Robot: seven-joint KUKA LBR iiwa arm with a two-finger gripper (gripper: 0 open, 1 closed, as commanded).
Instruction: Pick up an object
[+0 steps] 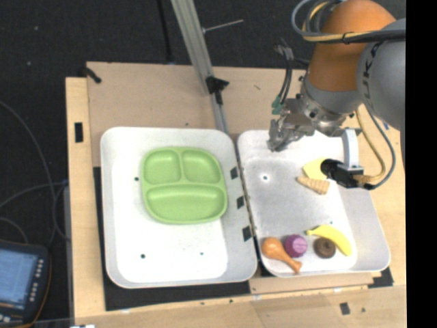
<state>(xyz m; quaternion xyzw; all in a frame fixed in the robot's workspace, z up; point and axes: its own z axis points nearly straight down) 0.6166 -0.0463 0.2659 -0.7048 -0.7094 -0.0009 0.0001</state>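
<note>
My gripper [279, 141] hangs over the far left corner of the right bin [283, 207], under the grey arm with its orange band. Small toys lie in that bin. A yellow and tan wedge-shaped piece [313, 177] sits to the right of the gripper, apart from it. Along the near edge lie an orange pear-shaped toy [278, 251], a purple round toy [295, 244], a brown ring [325, 249] and a yellow banana [334, 237]. I see nothing held under the gripper.
The left bin [113, 203] holds a green divided plate [184, 185]. A slanted metal pole [198, 53] rises behind the bins. A black cable fitting [341, 173] from the arm hangs beside the wedge piece.
</note>
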